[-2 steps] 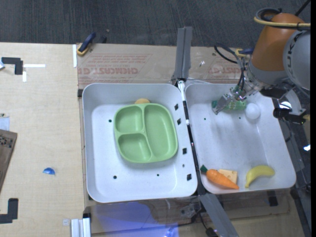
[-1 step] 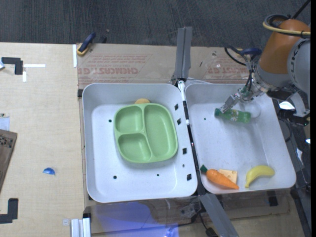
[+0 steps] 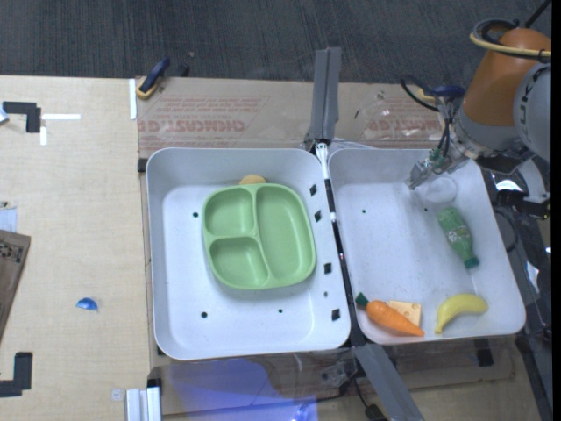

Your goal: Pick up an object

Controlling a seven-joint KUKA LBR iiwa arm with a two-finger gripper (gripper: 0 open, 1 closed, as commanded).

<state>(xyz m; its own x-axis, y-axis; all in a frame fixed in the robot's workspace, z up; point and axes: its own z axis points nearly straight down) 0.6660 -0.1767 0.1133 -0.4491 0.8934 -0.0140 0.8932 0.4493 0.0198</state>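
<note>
Bottle (image 3: 457, 234) green label, unreadable; pincer (image 3: 424, 175) above, apart; cardboard (image 3: 210, 112) print mirrored.

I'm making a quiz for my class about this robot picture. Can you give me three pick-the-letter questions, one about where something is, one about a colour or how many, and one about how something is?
1. Where is the banana?
A. Right bin
B. Left bin
C. On the plate

2. How many sections does the plate have?
A. Two
B. Three
C. Five

3. How is the bottle?
A. Standing up
B. On the plate
C. Lying down

Answers:
1 A: it lies in the right bin's near corner, beside the carrot.
2 B: one long section and two small ones.
3 C: it lies on its side on the bin floor.
</note>
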